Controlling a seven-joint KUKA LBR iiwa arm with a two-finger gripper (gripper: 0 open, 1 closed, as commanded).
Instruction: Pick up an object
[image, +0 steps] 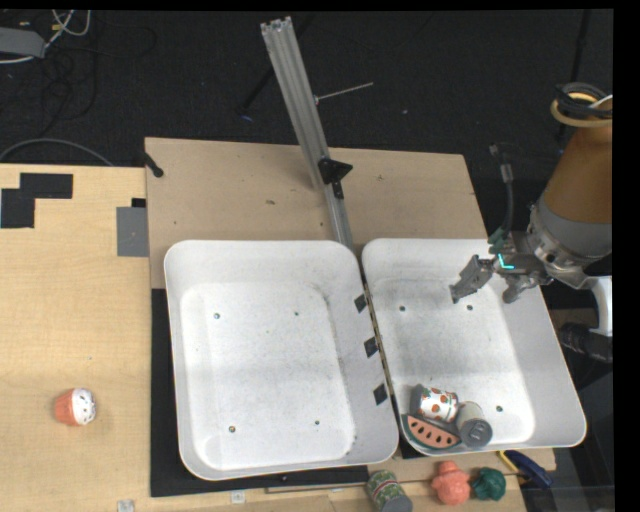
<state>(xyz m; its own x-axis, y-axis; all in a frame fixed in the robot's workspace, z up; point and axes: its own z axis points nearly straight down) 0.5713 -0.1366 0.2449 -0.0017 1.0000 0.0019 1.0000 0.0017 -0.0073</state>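
Camera view looks down at a slant on two shallow white bins set side by side on the bench, the left bin (262, 355) and the right bin (465, 335) touching along their inner walls. From the right edge, the grey arm (578, 190) with its orange band reaches over the upper part of the right bin, and the gripper (493, 283) hangs above that bin's floor with its two fingers (468, 281) spread apart and nothing between them. Well apart from it, in the near corner of the right bin, lie the objects: a small red and white can (437, 404), a watermelon slice toy (430, 434) just below it, and a grey round piece (475, 431) beside them. Outside the bins, along the near edge, sit a pink toy (450, 483) and a green toy (489, 483), and a small red and white ball (75, 407) rests on the wooden board at far left.
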